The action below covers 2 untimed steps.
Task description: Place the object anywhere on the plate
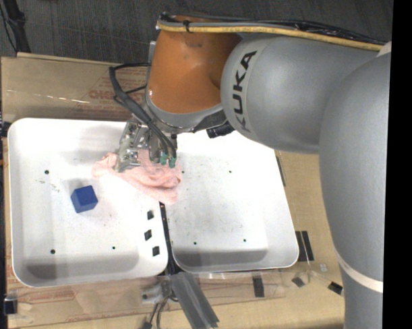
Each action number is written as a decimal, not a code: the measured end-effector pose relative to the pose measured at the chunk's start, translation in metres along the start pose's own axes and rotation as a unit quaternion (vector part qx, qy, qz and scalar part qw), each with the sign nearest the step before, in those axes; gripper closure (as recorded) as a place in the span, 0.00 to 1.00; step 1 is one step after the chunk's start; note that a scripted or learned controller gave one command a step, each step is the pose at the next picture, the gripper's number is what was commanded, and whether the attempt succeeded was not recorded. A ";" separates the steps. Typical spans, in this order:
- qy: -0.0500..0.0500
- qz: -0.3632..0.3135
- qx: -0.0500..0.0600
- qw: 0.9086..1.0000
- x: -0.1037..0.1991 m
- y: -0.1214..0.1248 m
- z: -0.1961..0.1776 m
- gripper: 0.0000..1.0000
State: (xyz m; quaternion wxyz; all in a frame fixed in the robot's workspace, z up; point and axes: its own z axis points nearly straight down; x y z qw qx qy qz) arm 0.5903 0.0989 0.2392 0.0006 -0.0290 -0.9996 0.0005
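Object: we see a blue cube (pixel 85 198) lying in the left bin, left of its middle, resting flat on the white floor and touching nothing else.
Pink thing: a crumpled, pale pink piece of soft material (pixel 146 173) (cloth or a soft bag, we cannot tell which) lies up and to the right of the cube, spread from the left bin's right part across to the seam where the two bins meet.
Cube and pink thing: near one another but apart, with bare white floor between them.
Tool: the tool (pixel 147 151) sits directly over the upper part of the pink material, its metal body with small green parts pointing down; we cannot tell whether it is wide, narrow, or gripping anything, since the wrist and the pink folds hide its tips.
Arm: the orange band (pixel 186 65) stands right above the tool, and the big grey links marked KUKA (pixel 296 83) fill the upper right, reaching in from the right side.
Left bin: the left bin (pixel 27 255) is shallow and white with rounded corners, a few dark specks and small holes on its floor.
Right bin: the right bin (pixel 257 253) lies just beside the left one, their rims touching along the middle, its floor lightly speckled.
Tabletop: the tabletop (pixel 54 81) around both bins is brown cardboard, with strips of black tape near the front rims.
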 end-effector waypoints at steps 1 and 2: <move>0.000 -0.034 0.000 0.999 0.000 0.052 0.005 1.00; -0.001 -0.033 0.000 0.999 0.000 0.052 0.005 0.00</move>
